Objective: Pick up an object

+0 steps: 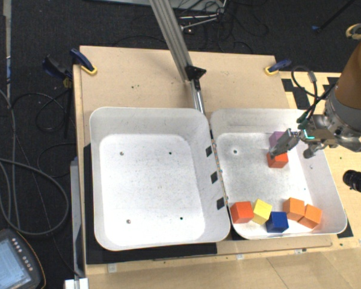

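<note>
Red-orange block (278, 159) sits in the right bin (246, 131), in its upper right part, directly below the hand (287, 142). A purple block (279, 138) rests just above it, touching or overlapping it from this angle, and the hand's dark fingers reach in over both from the right. Whether either block is actually between the fingers cannot be told, nor whether the hand is open or closed: the fingertips merge with the purple block and the shadow there.

Along the bin's lower edge lies a row of other blocks: an orange block (242, 211) at the left, a yellow block (262, 211) just beside it, a blue block (277, 221) next, then two orange blocks (303, 211) touching each other near the right corner. This row is well apart from the red-orange block.

The left bin (108, 125) stands side by side with the right one, their rims meeting in the middle. Both rest on the tan surface (138, 71), which has blue and yellow clamps (83, 59) at its far corners. The grey arm (349, 110), with its orange section above, enters from the right. A slanted metal pole (171, 29) crosses the top. No readable writing or labels are visible.
</note>
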`<state>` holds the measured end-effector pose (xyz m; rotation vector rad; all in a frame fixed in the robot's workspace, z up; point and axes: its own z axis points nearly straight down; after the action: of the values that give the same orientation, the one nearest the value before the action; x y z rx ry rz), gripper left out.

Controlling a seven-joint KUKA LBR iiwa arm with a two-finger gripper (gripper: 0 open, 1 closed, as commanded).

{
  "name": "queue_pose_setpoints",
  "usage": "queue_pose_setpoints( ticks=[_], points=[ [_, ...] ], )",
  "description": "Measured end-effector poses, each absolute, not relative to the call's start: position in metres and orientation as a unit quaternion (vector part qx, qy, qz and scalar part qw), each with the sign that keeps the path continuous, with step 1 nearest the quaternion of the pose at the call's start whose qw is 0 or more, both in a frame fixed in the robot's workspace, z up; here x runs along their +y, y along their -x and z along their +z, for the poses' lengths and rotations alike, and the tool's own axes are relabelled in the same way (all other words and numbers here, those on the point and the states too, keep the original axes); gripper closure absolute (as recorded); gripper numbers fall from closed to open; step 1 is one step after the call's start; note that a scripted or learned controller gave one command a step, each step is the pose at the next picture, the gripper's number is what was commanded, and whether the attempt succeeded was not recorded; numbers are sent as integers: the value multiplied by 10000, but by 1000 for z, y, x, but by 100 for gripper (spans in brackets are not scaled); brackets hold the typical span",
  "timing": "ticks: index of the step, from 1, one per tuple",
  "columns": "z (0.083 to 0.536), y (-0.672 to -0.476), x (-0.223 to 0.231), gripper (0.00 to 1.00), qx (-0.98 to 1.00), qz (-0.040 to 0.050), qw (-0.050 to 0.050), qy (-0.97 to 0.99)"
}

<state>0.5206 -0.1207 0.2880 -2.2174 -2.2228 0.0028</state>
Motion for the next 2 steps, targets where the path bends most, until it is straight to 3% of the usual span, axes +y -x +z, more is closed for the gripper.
queue_pose_setpoints(
  ticks=[1,2],
  points=[
    [290,-521,-121,0,-7071,-1,-3,7071],
    [227,-519,-126,0,-7065,21,27,7077]
  ],
)
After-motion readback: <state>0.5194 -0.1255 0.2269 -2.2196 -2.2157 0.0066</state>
